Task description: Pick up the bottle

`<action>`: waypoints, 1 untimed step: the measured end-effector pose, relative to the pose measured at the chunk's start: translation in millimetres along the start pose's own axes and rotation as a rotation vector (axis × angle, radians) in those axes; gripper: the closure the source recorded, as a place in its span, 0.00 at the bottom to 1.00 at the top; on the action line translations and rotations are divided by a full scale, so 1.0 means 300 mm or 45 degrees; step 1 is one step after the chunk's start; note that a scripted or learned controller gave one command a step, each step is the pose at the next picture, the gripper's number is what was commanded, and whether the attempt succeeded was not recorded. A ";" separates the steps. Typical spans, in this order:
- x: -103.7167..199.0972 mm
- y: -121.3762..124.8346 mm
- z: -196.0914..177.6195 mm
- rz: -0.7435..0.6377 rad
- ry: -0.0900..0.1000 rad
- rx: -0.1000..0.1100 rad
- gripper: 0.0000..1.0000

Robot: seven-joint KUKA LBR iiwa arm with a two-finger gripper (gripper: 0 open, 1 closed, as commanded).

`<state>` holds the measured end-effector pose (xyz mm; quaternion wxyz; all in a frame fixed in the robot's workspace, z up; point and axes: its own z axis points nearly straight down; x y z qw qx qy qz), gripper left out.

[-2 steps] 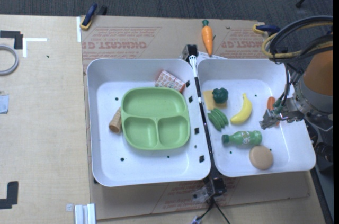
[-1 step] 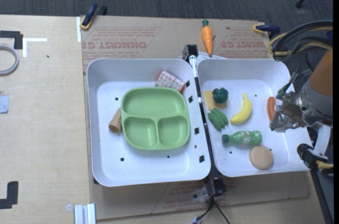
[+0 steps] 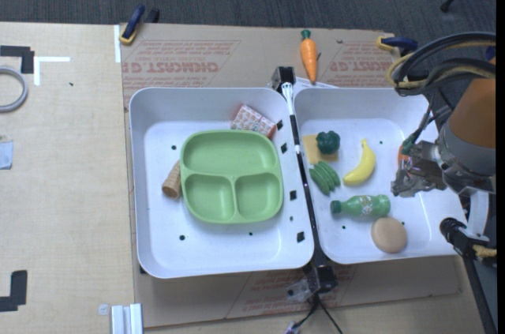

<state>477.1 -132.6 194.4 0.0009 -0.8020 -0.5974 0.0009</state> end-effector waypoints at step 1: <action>0.010 -0.002 -0.137 0.258 -0.001 -0.002 1.00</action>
